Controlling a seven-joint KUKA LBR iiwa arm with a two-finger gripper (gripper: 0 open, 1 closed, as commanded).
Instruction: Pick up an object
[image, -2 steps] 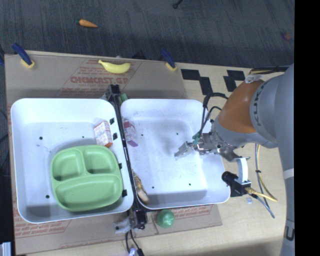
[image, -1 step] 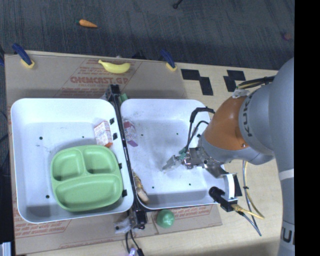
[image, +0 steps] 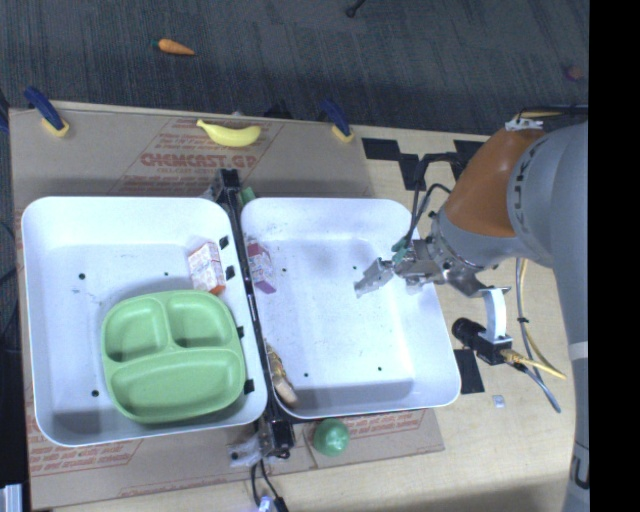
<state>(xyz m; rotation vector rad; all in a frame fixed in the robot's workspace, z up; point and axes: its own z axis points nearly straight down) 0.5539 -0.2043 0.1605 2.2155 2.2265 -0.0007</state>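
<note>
My gripper (image: 372, 280) hangs over the right bin (image: 340, 390), near its right wall, pointing left. I see nothing in it. A small red and white packet (image: 258, 262) lies at the right bin's left wall. A brownish object (image: 278, 380) rests at that bin's lower left edge. In the left bin (image: 60, 240) sit a green compartment tray (image: 175, 353) and a small red and white carton (image: 205, 266) just above it.
A green ball (image: 331, 436) lies on the cardboard below the right bin. A yellow banana (image: 229, 131) lies behind the bins, and an orange carrot (image: 176, 46) on the floor beyond. Blue clamps (image: 47, 110) hold the cardboard's far edge.
</note>
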